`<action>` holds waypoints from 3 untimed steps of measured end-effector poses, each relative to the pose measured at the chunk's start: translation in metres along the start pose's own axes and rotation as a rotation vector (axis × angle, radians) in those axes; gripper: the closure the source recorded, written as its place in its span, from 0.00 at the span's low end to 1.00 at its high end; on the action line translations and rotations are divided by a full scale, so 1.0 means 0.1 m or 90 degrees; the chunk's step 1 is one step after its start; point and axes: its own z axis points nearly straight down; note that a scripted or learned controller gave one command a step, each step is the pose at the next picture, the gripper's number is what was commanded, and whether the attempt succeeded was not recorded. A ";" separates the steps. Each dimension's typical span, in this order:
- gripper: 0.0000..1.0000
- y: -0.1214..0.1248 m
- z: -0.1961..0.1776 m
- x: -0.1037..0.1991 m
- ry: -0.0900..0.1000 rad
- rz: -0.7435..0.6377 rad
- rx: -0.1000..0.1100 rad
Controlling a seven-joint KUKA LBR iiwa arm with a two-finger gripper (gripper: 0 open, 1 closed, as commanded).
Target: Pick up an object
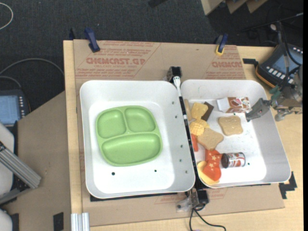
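Toy food items lie in right bin; end effector at far right edge

Toy food items rest in the right bin (269, 150): bread slice (230, 125), can (233, 160), corn (197, 127), carton (234, 104). Green divided plate (128, 134) sits in the left bin (91, 129). End effector (256, 110) hovers over the right bin's far right edge; grip state cannot be determined.
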 end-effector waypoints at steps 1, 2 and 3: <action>0.00 0.61 1.57 -0.34 0.002 0.000 0.008; 0.00 0.92 1.98 -0.24 0.000 -0.001 -0.001; 0.00 0.52 1.94 0.16 0.000 0.000 -0.003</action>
